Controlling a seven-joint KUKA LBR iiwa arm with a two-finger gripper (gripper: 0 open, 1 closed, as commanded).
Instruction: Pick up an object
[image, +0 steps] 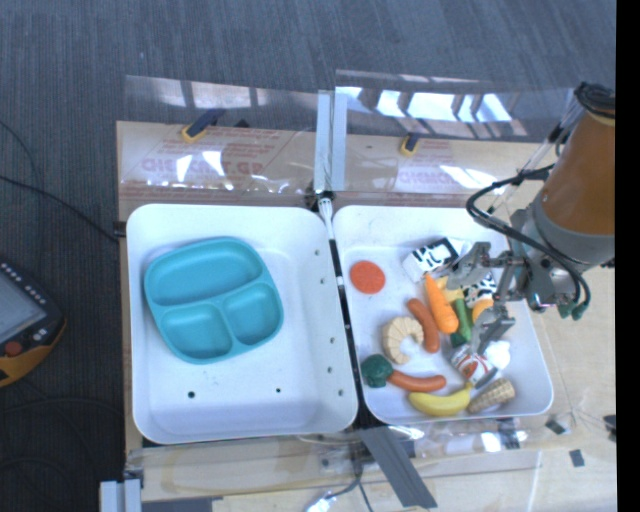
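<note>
We see two shallow white bins side by side on the bench: the left white bin (180, 400) holds a turquoise plastic plate with three compartments (212, 297), lying toward its upper left, and the right white bin (375, 235) holds a crowd of toy foods. The grey arm with its orange band (585, 170) reaches in from the right, and its two-finger gripper (487, 300) hangs low over the right side of that bin, above the pile. Whether anything is held there we cannot tell. Just left of the gripper lies an orange toy carrot (439, 301), beside a reddish toy sausage (424, 324); a black-and-white patterned piece (432, 256) sits just above them. A flat red-orange disc (367, 277) lies apart near the bin's left wall. Lower down we find a pale beige croissant-shaped toy (402, 339), a dark green broccoli piece (376, 371), a second red sausage (417, 381), a yellow toy banana (441, 403) and a tan waffle cone (493, 395) along the near edge.
</note>
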